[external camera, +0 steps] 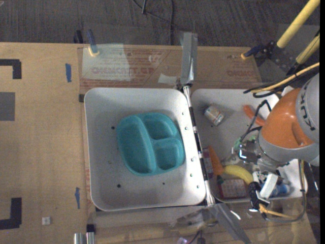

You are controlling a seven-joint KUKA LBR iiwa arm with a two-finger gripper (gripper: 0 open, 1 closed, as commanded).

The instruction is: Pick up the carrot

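The carrot (215,162), a short orange tapered piece, lies in the right bin (231,98) close to its left wall. Just to its right is a yellow banana (238,173). My gripper (248,154) hangs over the middle of the right bin, above and right of the banana and a short way from the carrot. The grey and orange wrist covers most of it. Nothing visibly sits between the gripper and the carrot.
A silver can (214,114) lies at the back of the right bin, with a thin orange-red thing (252,114) beside it. A reddish box (232,188) sits at the front, below the banana. The left bin (101,136) holds a teal divided plate (151,143).
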